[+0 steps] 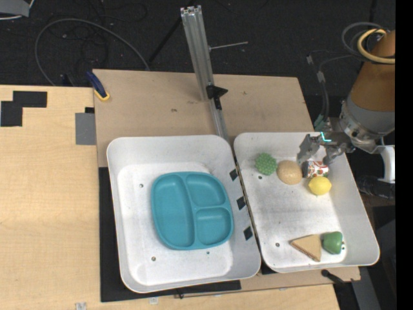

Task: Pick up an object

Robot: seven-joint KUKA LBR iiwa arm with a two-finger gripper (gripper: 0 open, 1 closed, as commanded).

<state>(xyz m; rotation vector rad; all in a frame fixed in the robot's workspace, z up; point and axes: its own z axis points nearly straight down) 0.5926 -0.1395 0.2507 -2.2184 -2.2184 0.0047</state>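
Gripper [318, 155], fingers apart, is hovering over a small can [317, 169], with lemon [319, 186] and bun [290, 172] crowding it.

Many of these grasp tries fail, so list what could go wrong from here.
1. The pincer hangs over a tight cluster: small red-and-white object, yellow lemon, beige ball. Closing may nudge neighbours instead of gripping one.
2. Round pieces could roll or slip out.
3. The cluster sits near the right bin's far rim, risking a bump.
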